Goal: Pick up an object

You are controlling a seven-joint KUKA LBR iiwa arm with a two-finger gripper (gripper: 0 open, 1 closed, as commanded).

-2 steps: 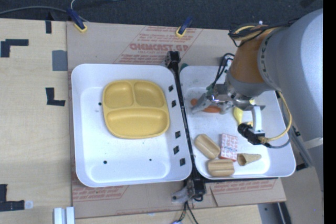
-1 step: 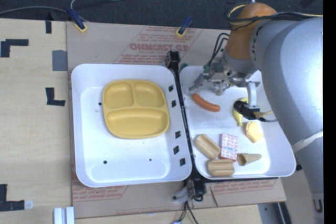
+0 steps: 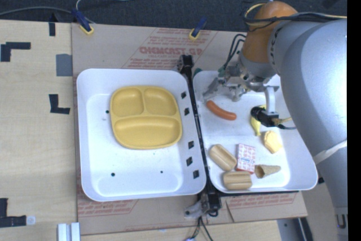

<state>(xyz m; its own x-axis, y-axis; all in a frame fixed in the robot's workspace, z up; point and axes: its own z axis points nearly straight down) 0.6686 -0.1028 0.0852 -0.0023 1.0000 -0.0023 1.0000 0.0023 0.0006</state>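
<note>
My gripper (image 3: 224, 91) hangs over the far part of the right bin (image 3: 293, 178), its two metal fingers spread open with nothing between them. Just below the fingertips an orange-red sausage (image 3: 220, 110) lies on the bin floor, not touched. Nearer the front are two tan bread rolls (image 3: 222, 157) (image 3: 237, 180), a pink patterned packet (image 3: 246, 157), a small waffle cone (image 3: 267, 170) and a pale yellow wedge (image 3: 272, 141). The grey arm covers the bin's right side.
The left bin (image 3: 90, 138) holds a yellow divided plate (image 3: 146, 116). A black divider rail (image 3: 192, 121) runs between the bins. Cardboard lies under both bins, with yellow clamps (image 3: 83, 23) at the far edge.
</note>
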